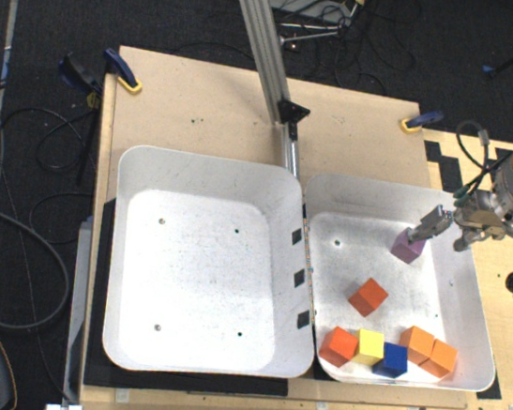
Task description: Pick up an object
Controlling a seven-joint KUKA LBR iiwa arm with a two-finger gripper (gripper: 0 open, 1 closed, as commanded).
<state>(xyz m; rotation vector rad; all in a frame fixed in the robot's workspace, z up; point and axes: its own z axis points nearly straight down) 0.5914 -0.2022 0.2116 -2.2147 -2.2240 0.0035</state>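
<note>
In right bin (pixel 470 305), upper part: gripper (pixel 435 225) angled down, touching top of purple block (pixel 408 248). Cannot tell finger state. Best descend squarely, straddle block, close firmly, lift straight up. Well clear of orange cube (pixel 369 297) and block cluster (pixel 389 351) along front wall.

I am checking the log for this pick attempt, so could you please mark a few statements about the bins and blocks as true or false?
1. The purple block lies in the right bin. True.
2. The pincer hangs over the left bin. False: it is over the right bin, beside the purple block.
3. A yellow block sits between an orange block and a blue block. True.
4. The blue block lies in the left bin. False: it is near the right bin's front edge.
5. One orange block lies apart from the front row. True.
</note>
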